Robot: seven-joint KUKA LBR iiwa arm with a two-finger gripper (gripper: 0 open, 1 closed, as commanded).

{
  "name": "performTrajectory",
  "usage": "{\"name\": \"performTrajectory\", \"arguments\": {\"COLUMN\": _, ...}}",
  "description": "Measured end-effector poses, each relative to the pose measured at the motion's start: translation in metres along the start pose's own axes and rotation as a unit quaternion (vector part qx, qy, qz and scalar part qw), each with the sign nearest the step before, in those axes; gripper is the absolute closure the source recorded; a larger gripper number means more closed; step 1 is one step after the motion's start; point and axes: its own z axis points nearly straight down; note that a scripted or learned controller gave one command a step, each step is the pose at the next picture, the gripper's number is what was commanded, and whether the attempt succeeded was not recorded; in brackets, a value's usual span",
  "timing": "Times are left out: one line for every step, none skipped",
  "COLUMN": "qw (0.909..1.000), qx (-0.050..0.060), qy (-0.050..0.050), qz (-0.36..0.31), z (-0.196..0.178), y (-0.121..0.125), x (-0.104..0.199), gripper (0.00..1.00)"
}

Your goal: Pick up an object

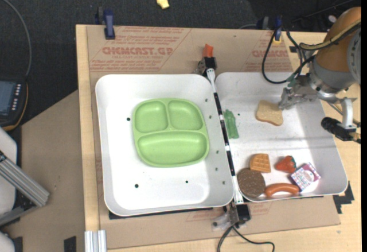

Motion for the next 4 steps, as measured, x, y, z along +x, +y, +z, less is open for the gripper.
{"name": "performTrajectory", "arguments": {"qw": 1.0, "qx": 0.002, "qy": 0.002, "qz": 0.002, "z": 0.011, "y": -0.045, "x": 0.003, "gripper": 1.0}}
{"name": "performTrajectory", "arguments": {"qw": 1.0, "qx": -0.003, "qy": 0.001, "qz": -0.002, "z": -0.11, "y": -0.022, "x": 0.051, "gripper": 1.0}}
{"name": "performTrajectory", "arguments": {"qw": 1.0, "qx": 0.004, "qy": 0.002, "qz": 0.001, "z": -0.101, "y": -0.025, "x": 0.048, "gripper": 0.0}}
{"name": "performTrajectory", "arguments": {"qw": 1.0, "qx": 0.007, "qy": 0.003, "qz": 0.001, "z": -0.05, "y": -0.017, "x": 0.045, "gripper": 0.0}}
